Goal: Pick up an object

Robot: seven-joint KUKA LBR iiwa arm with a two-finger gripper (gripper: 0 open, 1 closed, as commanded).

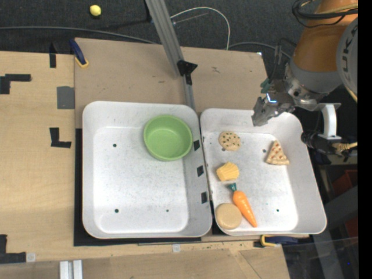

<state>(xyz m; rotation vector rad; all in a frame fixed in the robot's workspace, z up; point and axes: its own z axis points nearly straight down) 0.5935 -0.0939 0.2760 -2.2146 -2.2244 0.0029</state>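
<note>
The right bin [290,214] holds several toy foods: a chocolate-chip cookie [229,140], a pizza slice [277,154], a yellow corn piece [228,171], an orange carrot [244,207] and a tan round bun [228,216]. A green bowl [168,137] sits at the back of the left bin [116,214]. My gripper [263,113] hangs over the right bin's back edge, to the right of and beyond the cookie, with nothing seen in it.
A grey pole [165,31] slants down to the divide between the bins. Cables loop over the bench behind the right bin. A small yellow ball [95,10] lies on the dark floor at the far left.
</note>
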